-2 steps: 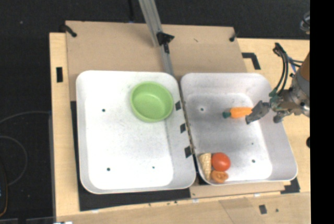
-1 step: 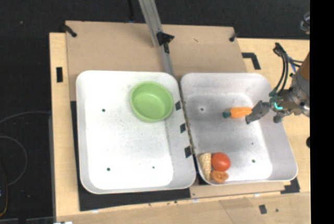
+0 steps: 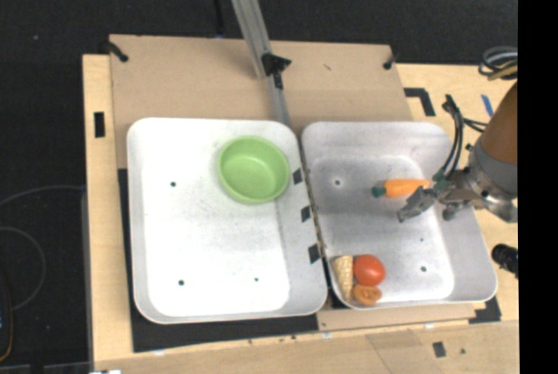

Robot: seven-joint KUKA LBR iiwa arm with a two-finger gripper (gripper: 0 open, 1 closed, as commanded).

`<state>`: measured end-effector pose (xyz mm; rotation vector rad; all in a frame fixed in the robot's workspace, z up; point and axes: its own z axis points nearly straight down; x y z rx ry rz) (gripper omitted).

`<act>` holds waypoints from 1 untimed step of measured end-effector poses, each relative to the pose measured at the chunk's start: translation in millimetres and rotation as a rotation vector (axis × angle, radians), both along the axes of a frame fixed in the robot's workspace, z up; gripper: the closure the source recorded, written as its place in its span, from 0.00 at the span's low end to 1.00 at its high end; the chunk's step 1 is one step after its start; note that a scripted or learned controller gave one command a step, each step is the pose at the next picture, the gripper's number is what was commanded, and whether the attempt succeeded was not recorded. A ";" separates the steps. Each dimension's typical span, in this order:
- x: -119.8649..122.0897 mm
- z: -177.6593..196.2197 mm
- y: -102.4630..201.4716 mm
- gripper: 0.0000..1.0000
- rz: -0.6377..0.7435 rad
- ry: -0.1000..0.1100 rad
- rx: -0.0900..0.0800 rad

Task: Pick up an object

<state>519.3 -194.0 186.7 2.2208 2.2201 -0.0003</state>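
A small orange carrot (image 3: 403, 187) with a green tip lies in the middle of the right bin (image 3: 349, 146). My gripper (image 3: 427, 210) reaches in from the right and sits just below and right of the carrot's thick end. Its two dark fingers (image 3: 410, 208) are spread apart with nothing between them, so it is open. A red tomato (image 3: 370, 268), a pale cone-shaped piece (image 3: 343, 273) and a small orange item (image 3: 366, 295) sit together at the bin's front edge. A green bowl (image 3: 254, 169) rests in the left bin (image 3: 174, 233).
A grey metal pole (image 3: 248, 10) slants from the top down to where the two bins meet. Cables (image 3: 453, 141) hang off the arm above the right bin's far right corner. Brown board (image 3: 218, 76) lies behind the bins.
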 end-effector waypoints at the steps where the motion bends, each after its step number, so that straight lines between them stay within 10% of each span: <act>1: 9.9 -47.4 0.4 0.00 -0.003 0.000 0.000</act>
